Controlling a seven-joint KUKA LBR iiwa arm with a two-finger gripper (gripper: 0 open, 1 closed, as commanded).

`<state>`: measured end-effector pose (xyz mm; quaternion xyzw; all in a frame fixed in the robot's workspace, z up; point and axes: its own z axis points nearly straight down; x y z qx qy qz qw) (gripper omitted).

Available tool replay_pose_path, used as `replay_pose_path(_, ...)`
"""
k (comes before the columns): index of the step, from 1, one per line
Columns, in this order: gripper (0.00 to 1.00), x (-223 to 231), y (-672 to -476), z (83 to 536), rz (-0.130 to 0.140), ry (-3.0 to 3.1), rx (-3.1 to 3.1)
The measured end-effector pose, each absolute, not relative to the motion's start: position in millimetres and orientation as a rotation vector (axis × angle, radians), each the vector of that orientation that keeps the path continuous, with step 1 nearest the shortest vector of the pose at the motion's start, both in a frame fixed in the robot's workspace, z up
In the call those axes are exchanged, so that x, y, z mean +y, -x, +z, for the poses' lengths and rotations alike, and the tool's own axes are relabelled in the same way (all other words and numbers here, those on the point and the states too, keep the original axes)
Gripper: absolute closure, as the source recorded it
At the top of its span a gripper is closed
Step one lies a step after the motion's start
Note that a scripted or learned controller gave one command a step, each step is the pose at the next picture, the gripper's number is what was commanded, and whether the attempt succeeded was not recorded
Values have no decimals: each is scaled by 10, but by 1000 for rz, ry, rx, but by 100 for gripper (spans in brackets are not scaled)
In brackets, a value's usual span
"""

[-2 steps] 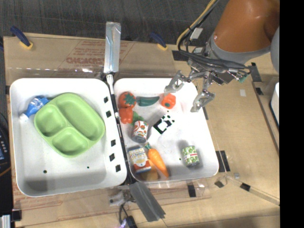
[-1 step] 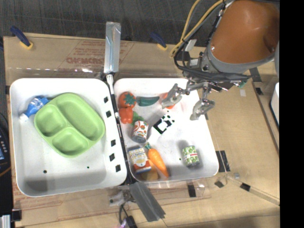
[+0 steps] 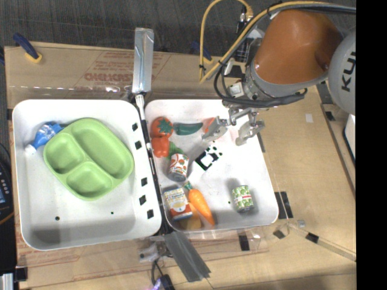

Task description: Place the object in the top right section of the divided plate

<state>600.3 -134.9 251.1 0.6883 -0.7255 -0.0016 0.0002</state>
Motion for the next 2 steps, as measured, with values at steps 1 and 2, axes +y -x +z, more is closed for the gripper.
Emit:
replay_pose_path(1,0,-1939,-6402,2302,-1,-2306,-2137)
replay_pose_path(2,0,-1967,-6580,2343,4,-2622,-1737)
